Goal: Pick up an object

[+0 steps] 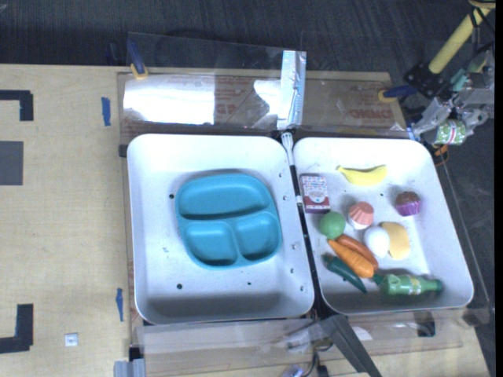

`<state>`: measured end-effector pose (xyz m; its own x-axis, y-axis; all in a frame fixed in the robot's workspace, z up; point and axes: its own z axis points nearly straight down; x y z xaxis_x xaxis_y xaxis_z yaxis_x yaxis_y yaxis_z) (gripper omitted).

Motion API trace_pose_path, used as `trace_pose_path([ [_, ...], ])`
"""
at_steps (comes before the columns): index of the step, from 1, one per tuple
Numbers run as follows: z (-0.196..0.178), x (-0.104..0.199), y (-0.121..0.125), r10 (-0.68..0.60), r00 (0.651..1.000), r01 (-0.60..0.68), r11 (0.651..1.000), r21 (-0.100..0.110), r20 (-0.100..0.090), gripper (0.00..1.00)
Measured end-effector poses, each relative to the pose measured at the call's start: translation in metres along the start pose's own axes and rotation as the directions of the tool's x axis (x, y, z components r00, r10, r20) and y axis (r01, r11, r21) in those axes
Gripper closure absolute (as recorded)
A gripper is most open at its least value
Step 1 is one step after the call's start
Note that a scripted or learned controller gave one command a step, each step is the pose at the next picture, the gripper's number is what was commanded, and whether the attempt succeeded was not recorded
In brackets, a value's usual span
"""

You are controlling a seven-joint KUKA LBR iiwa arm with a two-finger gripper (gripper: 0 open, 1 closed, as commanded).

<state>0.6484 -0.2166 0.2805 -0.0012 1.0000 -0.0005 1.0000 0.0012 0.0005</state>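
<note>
Plainly the pick has not begun: the pincer [451,126] hangs outside the right-hand bin [456,246], just beyond its far corner, among cables and metal parts. Whether it is spread or pressed together I cannot tell; the tip is too small and cluttered to read, and nothing can be seen held in it.

All the candidates lie down the view from the pincer, inside that bin. Nearest are the purple toy [408,203], almost straight below it, and the toy banana [361,174], off to its left by the far wall. Farther from it sit a red-and-white carton [314,192], a green ball [332,225], a white egg [378,240] touching a yellow piece [398,239], a carrot [354,256] and, farthest, a green bottle [409,284]. Well beyond all these, in the other bin, is a blue divided plate [228,217].

The step in hand is the approach. The next move calls for coming in over the rim and lining up above one item with free space around it — the banana or the purple toy look the least crowded — before descending.
</note>
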Motion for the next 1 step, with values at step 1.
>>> trace_pose_path([
  [1,0.1183,0.0566,-0.0449,-0.148,0.989,0.148,0.989,0.007,-0.004,0.00],
])
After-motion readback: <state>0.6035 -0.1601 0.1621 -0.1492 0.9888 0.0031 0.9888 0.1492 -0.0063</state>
